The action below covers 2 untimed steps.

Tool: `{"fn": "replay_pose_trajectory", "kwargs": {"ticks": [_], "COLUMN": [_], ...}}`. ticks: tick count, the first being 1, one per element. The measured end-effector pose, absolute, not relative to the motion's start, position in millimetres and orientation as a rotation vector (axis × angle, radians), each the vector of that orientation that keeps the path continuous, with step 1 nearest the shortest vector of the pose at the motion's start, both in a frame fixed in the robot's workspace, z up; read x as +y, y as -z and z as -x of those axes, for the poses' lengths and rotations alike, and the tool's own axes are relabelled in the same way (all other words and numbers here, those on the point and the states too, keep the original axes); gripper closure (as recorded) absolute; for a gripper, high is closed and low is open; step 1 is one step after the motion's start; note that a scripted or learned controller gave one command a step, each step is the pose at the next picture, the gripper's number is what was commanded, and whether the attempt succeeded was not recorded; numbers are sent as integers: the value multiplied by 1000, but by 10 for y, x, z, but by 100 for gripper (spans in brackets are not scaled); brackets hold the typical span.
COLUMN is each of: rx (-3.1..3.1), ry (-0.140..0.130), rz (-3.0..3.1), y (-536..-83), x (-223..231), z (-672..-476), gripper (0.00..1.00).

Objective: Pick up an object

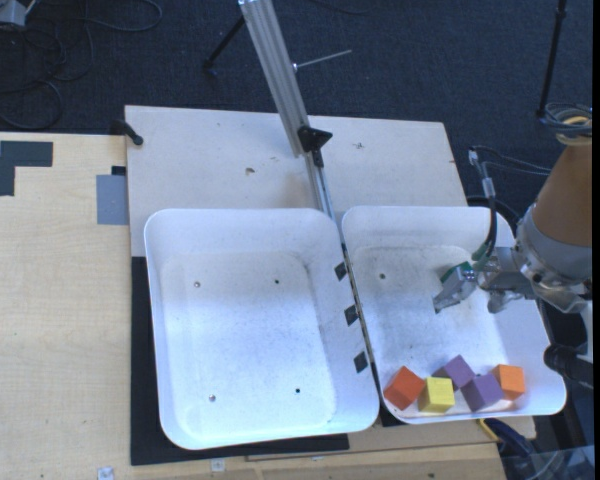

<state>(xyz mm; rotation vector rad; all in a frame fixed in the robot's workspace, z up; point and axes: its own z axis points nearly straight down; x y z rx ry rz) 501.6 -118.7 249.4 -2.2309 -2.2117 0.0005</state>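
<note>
Nearest you, at about five o'clock in the view, the blocks huddle against the right bin's (420,228) front wall: an orange-red cube (405,387), a yellow cube (439,394), two purple blocks (470,382) touching, and an orange cube (511,380). Any of them would serve as your pick. Farther back, at three o'clock, the claw (458,288) hovers over bare bin floor, well apart from the cluster; you can't tell whether it's open. At nine o'clock sits the left bin (180,238).
</note>
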Motion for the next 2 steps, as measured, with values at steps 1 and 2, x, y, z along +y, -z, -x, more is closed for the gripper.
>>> {"fn": "replay_pose_trajectory", "kwargs": {"ticks": [1,2], "rx": [-2228,-2219], "ry": [4,-6], "rz": [2225,2221], "y": [-3268,-2489], "x": [-1386,-1843], "z": [-5270,-5926], "gripper": [0,0]}}
